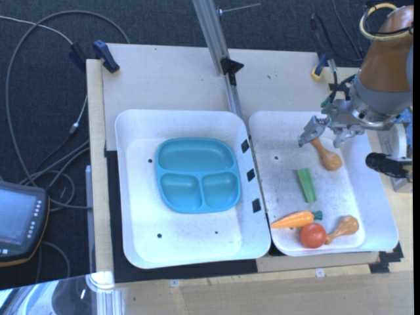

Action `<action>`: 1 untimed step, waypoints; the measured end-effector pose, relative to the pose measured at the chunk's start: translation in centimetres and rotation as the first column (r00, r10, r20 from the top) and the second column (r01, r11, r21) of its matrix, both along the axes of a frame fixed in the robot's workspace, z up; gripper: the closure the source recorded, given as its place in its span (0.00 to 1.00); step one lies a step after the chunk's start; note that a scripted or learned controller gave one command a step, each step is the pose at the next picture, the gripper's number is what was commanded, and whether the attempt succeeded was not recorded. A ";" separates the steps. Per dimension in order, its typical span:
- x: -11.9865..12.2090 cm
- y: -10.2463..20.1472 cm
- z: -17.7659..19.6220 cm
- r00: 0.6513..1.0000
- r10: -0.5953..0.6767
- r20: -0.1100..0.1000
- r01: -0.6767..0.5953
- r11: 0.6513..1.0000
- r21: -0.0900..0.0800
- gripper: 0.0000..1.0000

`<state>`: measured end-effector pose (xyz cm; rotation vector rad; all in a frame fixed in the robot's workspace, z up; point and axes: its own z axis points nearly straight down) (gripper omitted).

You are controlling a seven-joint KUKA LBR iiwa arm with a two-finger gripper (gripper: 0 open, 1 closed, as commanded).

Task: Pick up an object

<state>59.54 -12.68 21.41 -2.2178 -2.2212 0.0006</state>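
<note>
In the right bin [374,195], my gripper [325,135] hangs over the far part on the end of the grey arm with its orange band [388,51]. The fingers [308,135] are spread, so it is open. A tan gourd-shaped toy [328,157] lies just below, its narrow end reaching up between the fingertips; nothing is clamped. A green block [305,184] lies mid-bin. An orange carrot [293,220], a red tomato [313,235] and a second tan gourd [345,226] sit along the near edge.
The left bin [134,195] holds a blue divided plate [197,174]. A metal pole [211,25] slants down to the gap between the bins. Blue clamps [105,56] grip the bench's far corners. Cables and a tablet [20,222] lie left of the bench.
</note>
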 end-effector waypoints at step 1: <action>0.0 0.0 0.0 1.000 -0.001 0.000 0.001 1.000 0.000 0.00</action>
